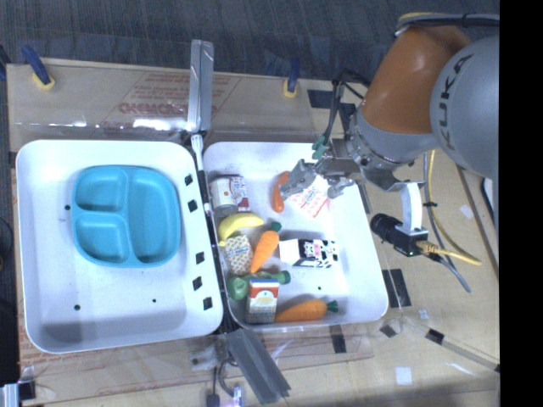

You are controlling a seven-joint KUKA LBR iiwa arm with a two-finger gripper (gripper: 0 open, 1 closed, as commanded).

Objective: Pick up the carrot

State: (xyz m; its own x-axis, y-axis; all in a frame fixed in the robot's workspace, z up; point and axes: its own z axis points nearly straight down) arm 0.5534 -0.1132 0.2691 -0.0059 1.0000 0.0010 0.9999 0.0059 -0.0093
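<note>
Two carrots lie in the right bin (365, 261). One carrot (265, 248) sits near the bin's middle, tilted, its green top pointing up-right. The other carrot (301, 310) lies flat along the front wall. A small orange-red piece (278, 192) lies further back. My gripper (318, 181) hangs over the back half of this bin, just right of the orange-red piece and above a white and pink packet (314, 202). Its fingers (298, 176) are spread apart with nothing between them. Both carrots are clear of the gripper, toward the front-left.
A can (225, 192), a banana (240, 224), a snack packet (237, 253), a cow-print carton (310, 251), a juice box (265, 299) and a green item (237, 288) crowd the carrots. The left bin (51, 295) holds a blue divided plate (127, 214).
</note>
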